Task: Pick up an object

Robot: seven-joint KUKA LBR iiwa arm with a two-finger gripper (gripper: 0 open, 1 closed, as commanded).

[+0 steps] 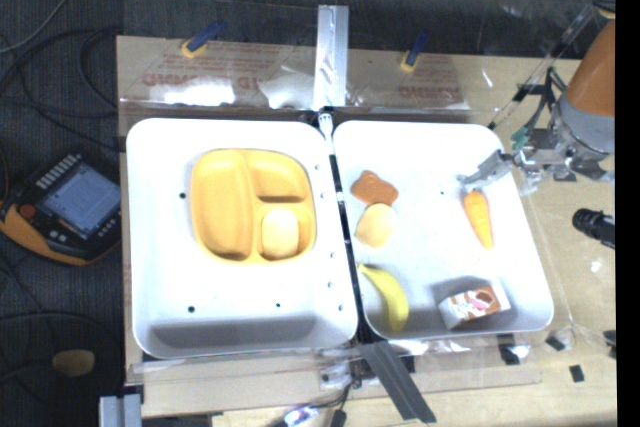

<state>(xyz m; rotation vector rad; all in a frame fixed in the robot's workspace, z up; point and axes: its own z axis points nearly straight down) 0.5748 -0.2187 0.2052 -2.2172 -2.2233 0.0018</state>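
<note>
Up by the right bin's (440,147) far edge, the jaws (487,172) hover above the carrot (479,217); spread unclear.

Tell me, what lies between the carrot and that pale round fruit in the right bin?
Nothing: in the camera view, bare white bin floor runs between the pale fruit and the carrot.

Two white bins side by side. Left bin (160,245): yellow divided tray (225,200), centred. Right bin (430,150): carrot (479,217) at 3 o'clock, gripper (492,169) just above its top end; orange pastry (375,187) and pale round fruit (375,226) at 9; banana (387,295) at 7; small carton (470,305) at 5. Handheld pendant (65,207) on the floor, far left.
</note>
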